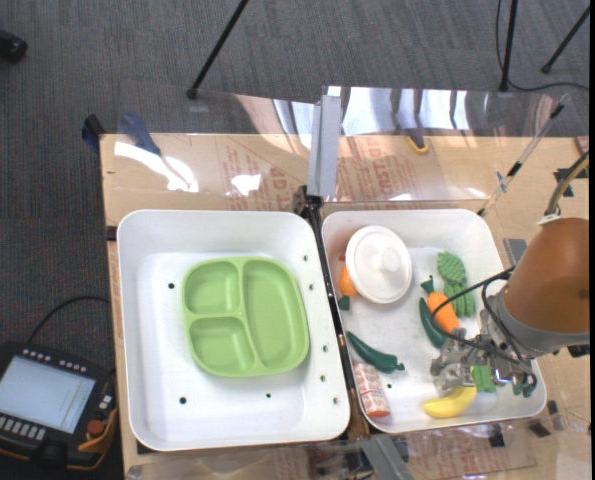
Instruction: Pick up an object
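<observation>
Grey arm with orange band (pixel 549 278) reaching in from the right. Gripper (pixel 477 368) low over the near right corner of the right-hand shallow white bin (pixel 407 215). Open or clenched: cannot tell, the metal tangle there too small and cluttered to read. Nothing plainly held.

Likeliest target, judging by position: the yellow plastic banana (pixel 449 402), lying flat just beside and below the gripper, close to the bin's near wall. Touching the gripper's far side, a small bright green toy piece (pixel 485 378), possibly a leaf or a block. Further up the bin, an orange toy carrot (pixel 442 311) against a dark green curved pod (pixel 429 323), a ridged light green toy (pixel 453 268), and a round white lidded bowl (pixel 379 263). Well apart in the left-hand white bin (pixel 217 223), a light green divided plate (pixel 245 315).

For a clean pick:
- Choose one thing only; banana or green piece, not both.
- Centre over the banana's thick middle, closing across its narrow width rather than along its curve.
- Mind the bin wall: approach from straight above, no sideways drag.
- Go down until nearly on the floor before closing.
- Lift straight and slowly, then check for something truly in the grasp.
</observation>
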You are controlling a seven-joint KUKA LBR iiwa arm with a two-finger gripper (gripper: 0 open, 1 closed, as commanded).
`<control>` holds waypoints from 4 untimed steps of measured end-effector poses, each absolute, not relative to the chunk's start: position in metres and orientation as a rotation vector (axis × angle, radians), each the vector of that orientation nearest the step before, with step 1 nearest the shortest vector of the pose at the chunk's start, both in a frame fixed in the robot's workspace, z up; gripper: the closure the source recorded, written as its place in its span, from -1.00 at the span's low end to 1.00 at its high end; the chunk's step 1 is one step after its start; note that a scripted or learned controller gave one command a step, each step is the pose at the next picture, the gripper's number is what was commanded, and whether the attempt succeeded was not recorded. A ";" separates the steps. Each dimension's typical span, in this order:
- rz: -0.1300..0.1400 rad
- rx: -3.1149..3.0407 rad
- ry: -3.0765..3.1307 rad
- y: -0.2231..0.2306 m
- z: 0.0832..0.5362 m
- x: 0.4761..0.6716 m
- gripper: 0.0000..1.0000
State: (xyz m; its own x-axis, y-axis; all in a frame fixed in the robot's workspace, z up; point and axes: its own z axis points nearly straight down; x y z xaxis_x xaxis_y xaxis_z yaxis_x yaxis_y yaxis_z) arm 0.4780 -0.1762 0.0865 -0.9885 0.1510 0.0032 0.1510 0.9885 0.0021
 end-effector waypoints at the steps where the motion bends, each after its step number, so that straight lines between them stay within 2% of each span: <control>1: -0.002 -0.605 -3.082 -0.165 0.087 0.508 1.00; 2: 0.000 -1.129 -2.932 -0.178 0.088 0.556 1.00; 3: -0.001 -1.126 -2.932 -0.178 0.087 0.556 -1.00; 4: -0.002 -1.234 -2.889 -0.142 0.088 0.607 -1.00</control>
State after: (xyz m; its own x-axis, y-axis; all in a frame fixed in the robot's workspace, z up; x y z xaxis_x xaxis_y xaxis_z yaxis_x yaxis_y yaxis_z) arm 0.6067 -0.1417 0.0876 -0.6914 0.7225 0.0005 0.7225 0.6914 0.0013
